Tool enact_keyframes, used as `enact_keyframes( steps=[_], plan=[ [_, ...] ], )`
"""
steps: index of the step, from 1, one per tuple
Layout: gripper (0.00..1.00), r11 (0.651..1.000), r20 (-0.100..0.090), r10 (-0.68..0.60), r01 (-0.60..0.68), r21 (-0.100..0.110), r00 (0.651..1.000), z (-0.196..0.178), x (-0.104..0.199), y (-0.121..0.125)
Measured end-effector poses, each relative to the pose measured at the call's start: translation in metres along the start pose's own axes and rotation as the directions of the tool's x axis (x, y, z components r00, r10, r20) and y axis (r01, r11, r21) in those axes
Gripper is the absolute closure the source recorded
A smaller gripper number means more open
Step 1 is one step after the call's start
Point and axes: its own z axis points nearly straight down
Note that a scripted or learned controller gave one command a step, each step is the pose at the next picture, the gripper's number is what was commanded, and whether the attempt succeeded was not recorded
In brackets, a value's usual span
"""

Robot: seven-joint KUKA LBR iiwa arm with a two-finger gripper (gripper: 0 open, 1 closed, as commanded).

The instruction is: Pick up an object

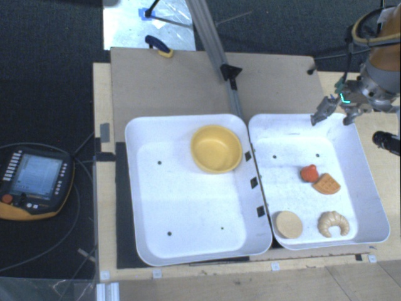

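Observation:
My gripper (334, 115) hangs over the far edge of the right bin (363, 162), fingers spread apart with nothing between them. Well below it in that bin lie a small red piece (309, 173), an orange waffle-like wedge (327, 184) touching it, a round tan biscuit (289, 224) and a pale croissant (333, 223). A yellow bowl (216, 148) sits upright at the far right corner of the left bin (163, 231).
A metal pole (213, 39) slants across the brown board behind the bins. A teach pendant (34, 180) lies on the floor at the left. A blue-and-yellow clamp (158, 46) sits at the board's far edge.

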Motion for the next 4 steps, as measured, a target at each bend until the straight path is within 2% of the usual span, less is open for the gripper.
enact_keyframes(
  steps=[1, 2, 3, 4],
  plan=[
    [0.00, 1.000, 0.000, 0.000, 0.000, 0.000, 1.000, 0.000, 0.000, 0.000],
    [0.00, 1.000, -0.001, 0.001, -0.001, 0.004, 1.000, 0.055, -0.002, -0.010],
    [0.00, 1.000, -0.001, 0.000, 0.000, 0.005, 1.000, 0.111, 0.004, -0.004],
    [0.00, 1.000, 0.000, 0.000, 0.000, 0.002, 1.000, 0.143, 0.005, -0.004]
  ],
)
